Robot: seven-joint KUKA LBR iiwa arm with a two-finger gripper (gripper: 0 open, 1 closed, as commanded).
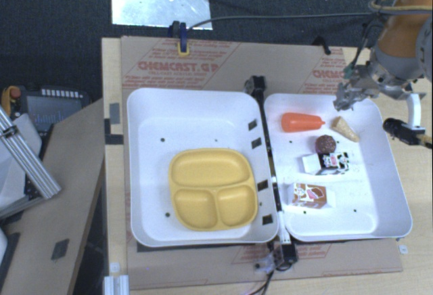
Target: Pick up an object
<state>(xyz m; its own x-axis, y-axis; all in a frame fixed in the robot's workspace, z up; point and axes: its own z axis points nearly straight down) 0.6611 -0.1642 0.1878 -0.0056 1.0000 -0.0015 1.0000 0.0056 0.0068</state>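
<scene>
Objects sit loose in the right bin (389, 212): orange carrot (302, 122) toward its far left, tan wedge (344, 128) just right of that, dark round piece (325, 144) below the wedge, black-and-white carton (327, 163) nearer still, brown-and-white packet (310, 195) nearest the bin's front. Gripper (345, 101) hangs over the bin's far edge, above the wedge, nothing seen in it; finger state: cannot tell. Left bin (145, 118) holds a yellow divided tray (211, 188).

Arm reaching in from right — orange band uppermost, wrist angled down-left, tool (344, 101) pointing downward
</scene>
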